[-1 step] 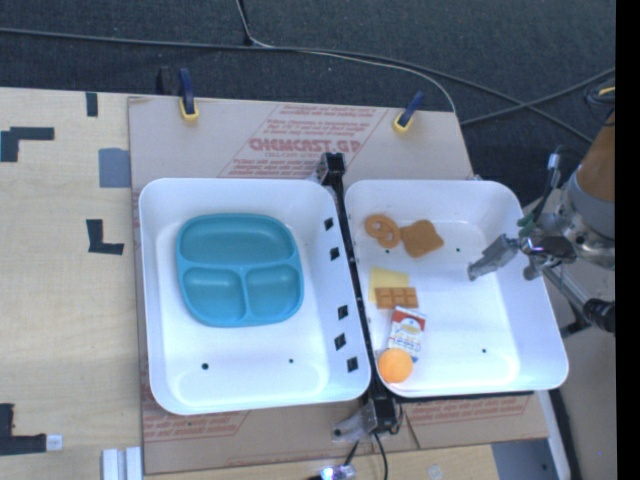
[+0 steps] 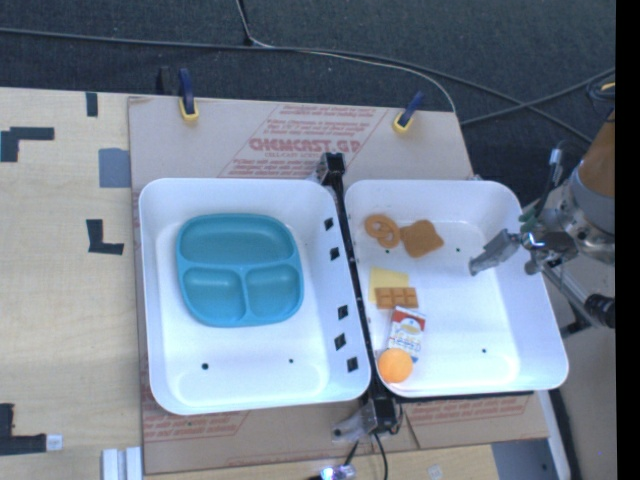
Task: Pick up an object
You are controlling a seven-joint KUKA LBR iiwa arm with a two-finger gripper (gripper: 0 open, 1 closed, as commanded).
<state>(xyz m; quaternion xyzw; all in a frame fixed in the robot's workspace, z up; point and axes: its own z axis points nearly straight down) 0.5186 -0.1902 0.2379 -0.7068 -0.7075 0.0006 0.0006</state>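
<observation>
Observed from the bench side. Landmark: the black divider clamp strip (image 2: pixel 343 278) running between the two white bins.

Left of the strip: the left bin (image 2: pixel 170 363) holds a blue compartment plate (image 2: pixel 240 269), lying flat, three sections, set toward the bin's far half.

Right of the strip: the right bin (image 2: pixel 520 348) holds all the small items, clustered close to the strip. Farthest from me, a pretzel (image 2: pixel 380 230) touching a brown toast-shaped piece (image 2: pixel 421 237). Nearer, a yellow waffle block (image 2: pixel 393 289). Nearer still, a small red-and-white packet (image 2: pixel 406 332), with an orange ball (image 2: pixel 396 366) just against its near end.

The gripper (image 2: pixel 490 257) sits over the right bin's far-right part, well apart from the cluster and on the opposite side of the bin from the strip. One grey finger (image 2: pixel 489 255) points toward the strip. Nothing is between the fingers; whether they are spread or closed, I cannot tell at this angle. Arm body (image 2: pixel 585 218) hangs past the bin's right rim.
</observation>
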